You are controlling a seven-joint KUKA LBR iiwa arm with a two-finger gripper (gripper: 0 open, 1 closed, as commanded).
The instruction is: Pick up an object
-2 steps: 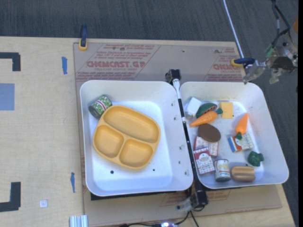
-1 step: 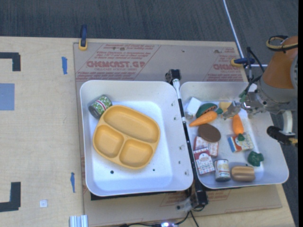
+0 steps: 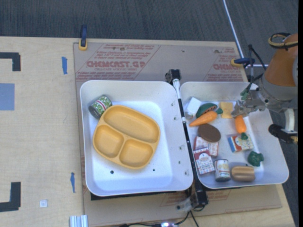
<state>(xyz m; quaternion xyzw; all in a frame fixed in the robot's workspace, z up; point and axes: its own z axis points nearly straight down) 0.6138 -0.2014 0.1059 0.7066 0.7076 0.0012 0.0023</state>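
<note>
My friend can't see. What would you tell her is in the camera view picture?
A grey robot arm's gripper hangs over the right white bin, which is full of small toy foods like an orange plastic carrot. The left white bin holds a yellow three-part plate and a small green can.

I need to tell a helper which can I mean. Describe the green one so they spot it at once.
Look in the left bin, which holds a yellow divided tray. The green can lies on its side at the tray's upper-left edge. The other can is silver, upright, in the right bin.
</note>
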